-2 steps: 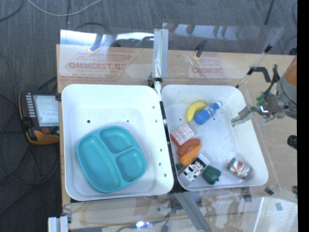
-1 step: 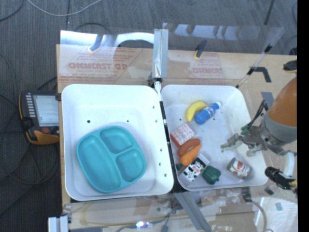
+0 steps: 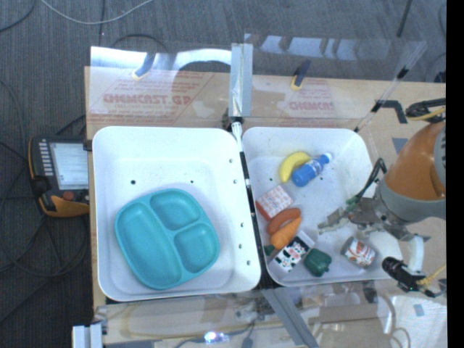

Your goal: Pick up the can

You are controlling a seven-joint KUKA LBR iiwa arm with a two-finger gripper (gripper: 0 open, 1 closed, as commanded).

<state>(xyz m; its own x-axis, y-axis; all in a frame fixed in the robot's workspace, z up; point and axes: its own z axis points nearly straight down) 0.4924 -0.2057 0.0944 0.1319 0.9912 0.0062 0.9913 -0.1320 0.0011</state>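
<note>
can [image 3: 358, 252] just below end effector [image 3: 348, 216]

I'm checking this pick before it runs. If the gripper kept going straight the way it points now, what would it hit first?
The gripper points toward the view's left, across the right bin. Going straight on, it would probably meet the orange carrot-like toy first, not the can, which lies beside it toward the near edge. Height is unclear, so it might pass above.
</note>
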